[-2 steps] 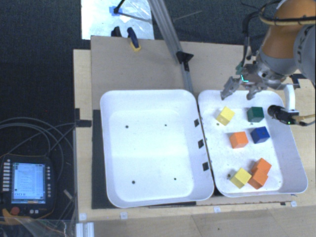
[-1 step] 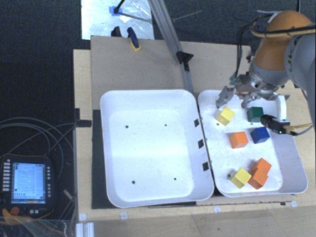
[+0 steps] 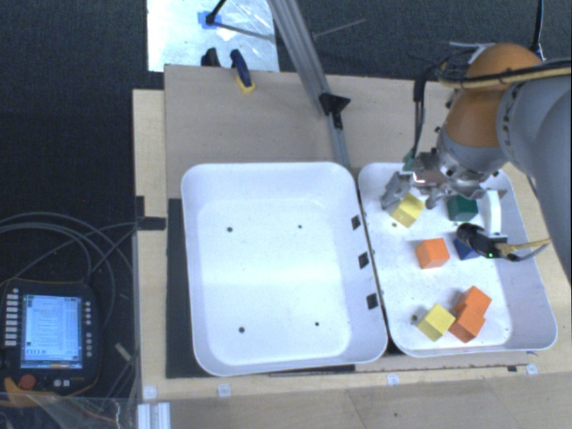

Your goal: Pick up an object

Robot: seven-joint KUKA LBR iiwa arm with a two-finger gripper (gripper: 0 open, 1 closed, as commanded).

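Yellow block [image 3: 407,211] is my target: it sits in the right bin [image 3: 527,329], near that bin's upper-left corner, right under the pincer [image 3: 413,195]. One silver finger [image 3: 394,189] shows on the block's left, another part on its right, so the pincer looks spread and straddling the block, not pinching it yet. I can't confirm contact from this slant.

Neighbours: green block [image 3: 462,207] just to the right, blue block [image 3: 465,247] and orange block [image 3: 432,253] below it, second yellow block [image 3: 437,321] and two more orange ones [image 3: 471,312] near the bin's lower edge. Left bin [image 3: 192,195] holds nothing I'd go for.

My plan for the step: keep the fingers square to the block's flat faces, centred, low enough to catch mid-height, then close slowly. The block looks tilted or rotated, so a corner grab could squirt it out. Bin wall is near; lift straight up, no sideways drag. Check the block rises before calling it held.
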